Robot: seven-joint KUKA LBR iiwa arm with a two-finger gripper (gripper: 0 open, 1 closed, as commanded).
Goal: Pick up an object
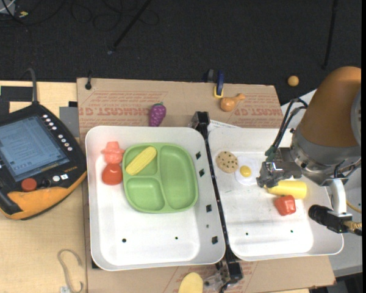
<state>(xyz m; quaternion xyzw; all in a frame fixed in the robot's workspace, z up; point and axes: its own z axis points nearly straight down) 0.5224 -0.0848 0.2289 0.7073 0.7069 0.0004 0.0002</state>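
Note:
My gripper (270, 177) is low over the right bin (256, 237), near its middle right. A yellow cylinder-shaped toy (291, 190) lies right beside it, touching its lower right side, and a red toy (285, 206) sits just below that. To the gripper's left lie a small yellow piece on a white disc (246, 171) and a cookie (227, 160). Whether anything is between the jaws is hidden by the gripper body.
The left bin (140, 243) holds a green divided plate (171, 188) with a corn cob (139, 159), and a pink and red toy (112, 163) beside it. A purple grape toy (157, 113) and an orange pear (230, 102) lie behind the bins. A tablet pendant (27, 151) lies at the left.

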